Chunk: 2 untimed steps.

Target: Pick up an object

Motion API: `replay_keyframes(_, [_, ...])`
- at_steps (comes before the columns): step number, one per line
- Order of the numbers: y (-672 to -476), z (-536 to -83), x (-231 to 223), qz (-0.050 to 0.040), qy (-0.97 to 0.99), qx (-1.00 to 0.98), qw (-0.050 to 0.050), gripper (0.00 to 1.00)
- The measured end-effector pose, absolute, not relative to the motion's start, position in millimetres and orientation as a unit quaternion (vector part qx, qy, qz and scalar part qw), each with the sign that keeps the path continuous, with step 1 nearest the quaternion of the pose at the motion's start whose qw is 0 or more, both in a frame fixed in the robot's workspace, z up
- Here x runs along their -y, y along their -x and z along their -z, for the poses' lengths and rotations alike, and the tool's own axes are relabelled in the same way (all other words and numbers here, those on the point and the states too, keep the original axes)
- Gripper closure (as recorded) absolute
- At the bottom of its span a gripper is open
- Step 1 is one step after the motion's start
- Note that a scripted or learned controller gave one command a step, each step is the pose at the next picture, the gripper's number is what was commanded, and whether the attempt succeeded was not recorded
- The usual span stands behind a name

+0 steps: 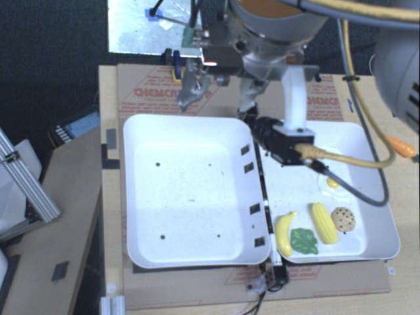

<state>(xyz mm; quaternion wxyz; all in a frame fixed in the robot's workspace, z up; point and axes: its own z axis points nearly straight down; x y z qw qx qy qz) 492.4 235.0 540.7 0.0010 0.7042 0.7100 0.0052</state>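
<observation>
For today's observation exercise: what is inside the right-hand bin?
Right bin holds a banana, green piece, corn cob and cookie. The arm covers its far left corner.

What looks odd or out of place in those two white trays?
Nothing looks spilled or broken. The toy foods, a banana, green piece, corn cob and cookie, all crowd the right bin's near corner.

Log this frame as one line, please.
gripper: raised above bins' far edge, nothing between fingers | right bin: banana, corn, cookie, green piece | pick: not started
</observation>
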Motion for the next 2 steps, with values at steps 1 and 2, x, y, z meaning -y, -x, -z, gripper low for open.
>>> replay_keyframes(1, [-485.9,-459,-203,0.003,-0.708,-0.706,-0.001,0.0])
replay_keyframes(2, [-487.1,-474,-205,-0.0019,-0.705,-0.71,0.001,1.0])
